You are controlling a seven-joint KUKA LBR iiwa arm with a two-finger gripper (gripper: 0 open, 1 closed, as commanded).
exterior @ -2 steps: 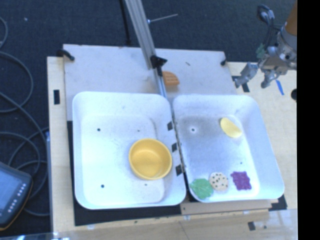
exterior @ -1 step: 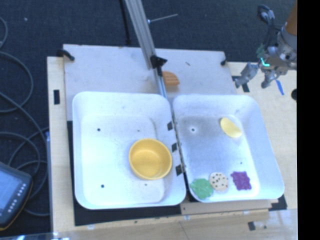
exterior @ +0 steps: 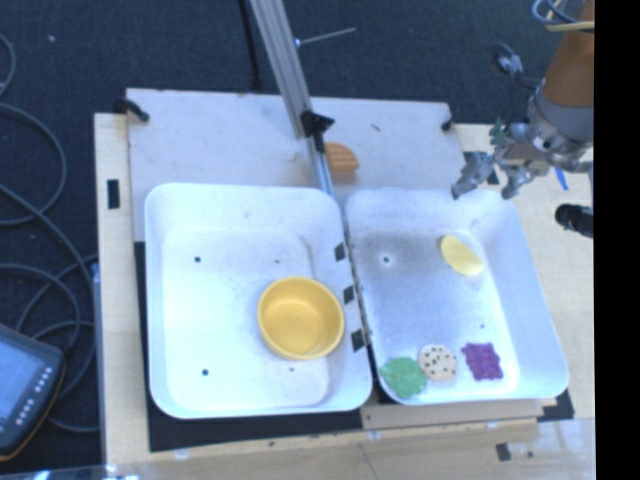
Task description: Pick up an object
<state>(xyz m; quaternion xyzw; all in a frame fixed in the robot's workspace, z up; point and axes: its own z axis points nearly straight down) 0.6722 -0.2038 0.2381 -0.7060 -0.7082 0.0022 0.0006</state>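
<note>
The claw hangs above the far right corner of the right bin, just outside its rim, with its two fingers spread apart and nothing between them. The nearest candidate is the yellow disc, which lies flat on the right bin's floor, a little inward from that same corner and apart from the walls. Along the near edge of the right bin sit three more pieces in a row: a green piece, a spotted cookie touching or almost touching it, and a purple piece just beside the cookie. The left bin holds a yellow bowl, upright, mouth up.

To do this step well, I judge the arm should carry the claw inward over the yellow disc, centre on it, and descend straight with fingers wide, since the disc is low and may slip out from under a shallow pinch. The disc looks slightly oval, its long axis running roughly from the far-left toward the near-right of the right bin; closing across the shorter width seems safer. It has no evident front or pointing end.
</note>
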